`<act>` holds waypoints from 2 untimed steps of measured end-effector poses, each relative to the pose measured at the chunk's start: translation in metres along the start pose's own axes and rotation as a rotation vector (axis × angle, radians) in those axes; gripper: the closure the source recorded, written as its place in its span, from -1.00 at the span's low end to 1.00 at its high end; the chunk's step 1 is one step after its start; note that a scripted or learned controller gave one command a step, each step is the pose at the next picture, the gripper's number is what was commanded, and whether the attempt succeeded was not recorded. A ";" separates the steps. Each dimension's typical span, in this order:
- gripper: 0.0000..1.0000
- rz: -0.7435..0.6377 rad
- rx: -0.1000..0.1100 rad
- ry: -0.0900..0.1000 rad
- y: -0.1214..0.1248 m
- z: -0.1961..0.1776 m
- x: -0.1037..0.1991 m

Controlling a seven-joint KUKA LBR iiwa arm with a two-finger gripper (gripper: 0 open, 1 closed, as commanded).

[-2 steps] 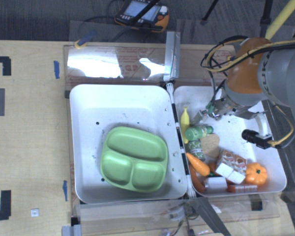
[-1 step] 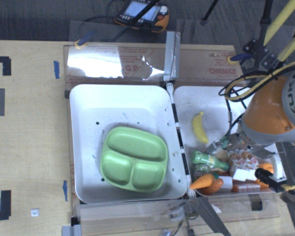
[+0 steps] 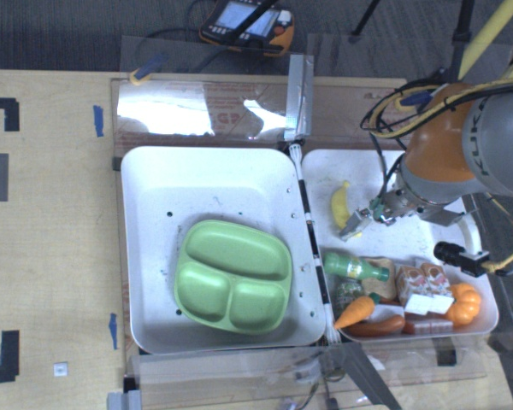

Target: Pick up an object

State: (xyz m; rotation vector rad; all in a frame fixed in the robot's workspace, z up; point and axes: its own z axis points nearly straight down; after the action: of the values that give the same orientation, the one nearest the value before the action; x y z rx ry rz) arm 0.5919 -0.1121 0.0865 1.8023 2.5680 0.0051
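My gripper (image 3: 356, 225) hangs low over the middle of the right bin (image 3: 363, 171), just right of and below a small yellow banana (image 3: 339, 205). It seems to touch or nearly touch the banana's lower end, and I see nothing held in it. Along the bin's front lie a green bottle (image 3: 356, 268), a carrot (image 3: 356, 312), a red sausage-like piece (image 3: 400, 325), a brown patterned packet (image 3: 420, 278), a white block (image 3: 428, 303) and a small orange pumpkin (image 3: 465, 302).
The left bin (image 3: 154, 178) holds a green divided plate (image 3: 233, 276). A metal divider (image 3: 297, 101) stands behind the wall between the bins. The arm's orange band (image 3: 440, 148) and cables cover the right bin's far right corner.
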 end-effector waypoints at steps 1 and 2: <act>-1.00 -0.042 0.001 -0.001 0.050 0.001 -0.012; 1.00 -0.041 0.008 0.002 0.048 -0.008 -0.012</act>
State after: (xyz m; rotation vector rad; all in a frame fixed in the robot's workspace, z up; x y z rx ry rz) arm 0.6412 -0.1073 0.0950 1.7532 2.6093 -0.0040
